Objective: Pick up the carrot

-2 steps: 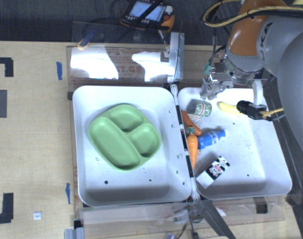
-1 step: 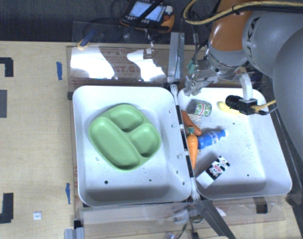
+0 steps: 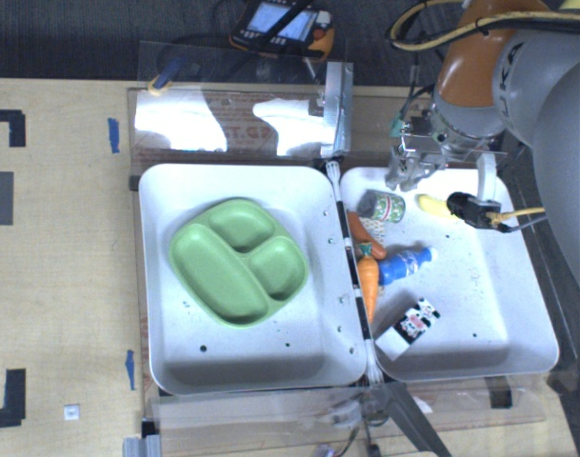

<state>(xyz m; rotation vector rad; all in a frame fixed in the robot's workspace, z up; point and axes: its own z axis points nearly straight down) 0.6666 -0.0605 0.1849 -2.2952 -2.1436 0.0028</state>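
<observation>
Since the slim orange carrot [image 3: 368, 279] hugs the right white bin's [image 3: 518, 336] wall, the two-finger gripper [image 3: 404, 171] (finger state indiscernible) should descend lengthwise-aligned.

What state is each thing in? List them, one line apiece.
carrot: lying along the right bin's left wall, not held.
blue bottle: on its side beside the carrot.
can: tipped over, under the gripper.
banana: lying flat.
green tray: flat in the left bin.
gripper: above the can, holding nothing seen.

Carrot [image 3: 368, 279] left of bottle [image 3: 405, 264]
</observation>
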